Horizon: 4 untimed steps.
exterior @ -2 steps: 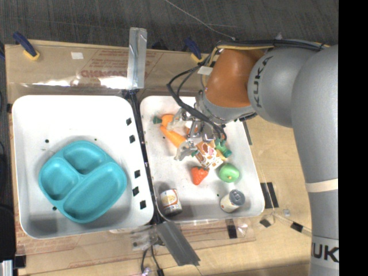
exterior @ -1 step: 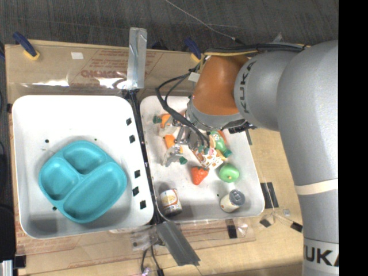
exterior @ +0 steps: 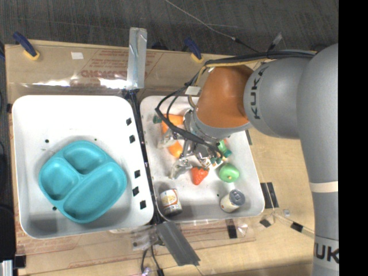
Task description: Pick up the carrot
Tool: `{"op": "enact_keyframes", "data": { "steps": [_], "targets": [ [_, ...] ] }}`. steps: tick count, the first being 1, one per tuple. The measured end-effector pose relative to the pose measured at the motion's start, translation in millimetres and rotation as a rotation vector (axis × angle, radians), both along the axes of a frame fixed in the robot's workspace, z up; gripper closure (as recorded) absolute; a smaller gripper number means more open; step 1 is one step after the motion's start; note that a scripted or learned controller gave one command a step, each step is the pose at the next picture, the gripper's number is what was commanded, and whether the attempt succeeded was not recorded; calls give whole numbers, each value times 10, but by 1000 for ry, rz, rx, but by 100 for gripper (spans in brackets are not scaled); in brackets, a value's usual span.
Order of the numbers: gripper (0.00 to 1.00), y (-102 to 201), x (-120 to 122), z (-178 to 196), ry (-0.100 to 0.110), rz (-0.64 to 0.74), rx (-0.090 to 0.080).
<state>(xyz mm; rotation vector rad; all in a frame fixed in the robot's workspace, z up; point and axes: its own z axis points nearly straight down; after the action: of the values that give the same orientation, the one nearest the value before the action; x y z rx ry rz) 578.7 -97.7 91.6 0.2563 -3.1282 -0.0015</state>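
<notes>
So we're right down in the right bin [exterior: 247, 209] with the arm [exterior: 282, 96] coming in from the right, and the hand [exterior: 187, 160] is sitting low in the middle of the clutter. The carrot [exterior: 174, 148] is the orange piece just left of the hand, seemingly touching it or close to it, with another orange bit [exterior: 174, 120] a little farther back toward the far left corner. Honestly we can't tell which of those is the carrot proper, or whether they're one thing partly hidden by the wrist and cables.

We can't tell how wide the hand is spread or whether anything is in it; the metal parts blur together from up here.

To do this step well, we reckon:
- line the hand up across the carrot's narrow side, not along its length
- watch the strawberry [exterior: 199, 175] just near-right of the hand, it's crowding the grasp and could get nabbed instead
- the green apple [exterior: 229, 172] and the small can [exterior: 170, 202] are a bit more out of the way, but a sideways shove could roll them
- go straight down, close gently, lift straight up

The left bin [exterior: 23, 154] with the teal divided plate [exterior: 83, 180] isn't in play.
</notes>
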Motion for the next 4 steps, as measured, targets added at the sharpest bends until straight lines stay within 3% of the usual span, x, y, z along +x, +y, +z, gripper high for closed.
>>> {"op": "enact_keyframes", "data": {
  "steps": [1,2,3,4],
  "targets": [
    [100,25,16,107,-3,8,0],
    [100,541,-368,1605,-17,69,-2],
    [100,214,-344,2940,-16,156,-6],
    [100,-393,-517,3293,-7,361,-4]
  ]
}}
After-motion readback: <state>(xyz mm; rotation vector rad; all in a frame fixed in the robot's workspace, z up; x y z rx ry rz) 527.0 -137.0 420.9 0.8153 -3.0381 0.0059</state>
